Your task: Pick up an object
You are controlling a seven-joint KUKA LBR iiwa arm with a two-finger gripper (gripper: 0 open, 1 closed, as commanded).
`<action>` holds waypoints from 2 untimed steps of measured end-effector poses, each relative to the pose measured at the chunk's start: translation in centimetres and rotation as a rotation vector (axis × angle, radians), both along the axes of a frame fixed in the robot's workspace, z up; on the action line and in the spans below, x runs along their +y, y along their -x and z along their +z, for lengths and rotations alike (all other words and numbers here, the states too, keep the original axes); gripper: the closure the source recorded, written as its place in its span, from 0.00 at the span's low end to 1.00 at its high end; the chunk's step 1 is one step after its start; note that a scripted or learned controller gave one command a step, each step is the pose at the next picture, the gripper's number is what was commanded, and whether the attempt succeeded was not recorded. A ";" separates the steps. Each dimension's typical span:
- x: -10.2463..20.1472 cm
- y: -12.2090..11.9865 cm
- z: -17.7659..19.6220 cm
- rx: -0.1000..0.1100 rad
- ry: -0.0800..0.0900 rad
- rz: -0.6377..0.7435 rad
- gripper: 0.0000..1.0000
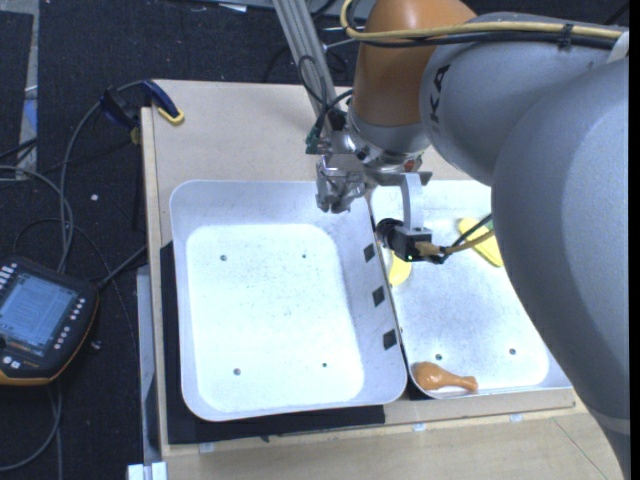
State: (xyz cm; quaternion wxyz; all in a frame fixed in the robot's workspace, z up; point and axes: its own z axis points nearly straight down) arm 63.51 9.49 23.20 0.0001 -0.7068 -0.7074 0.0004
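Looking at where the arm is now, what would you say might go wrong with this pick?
The gripper hangs over the raised divider between the two bins, near the left bin's far right corner, so a straight descent might strike the rim. The orange-brown object lies at the right bin's near edge, far from the gripper. The yellow object sits partly under cables and the arm, which may hinder a clean grasp.

left bin beside right bin | drumstick toy in right bin (near front edge)

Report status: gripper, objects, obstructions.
Gripper above the divider between bins. Orange object at right bin's near edge; yellow object partly behind arm. Nothing grasped visibly.
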 end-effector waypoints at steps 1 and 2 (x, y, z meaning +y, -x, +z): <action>0.4 1.4 1.2 -0.002 -0.001 0.000 1.00; 0.4 1.4 1.2 -0.001 0.000 0.000 0.00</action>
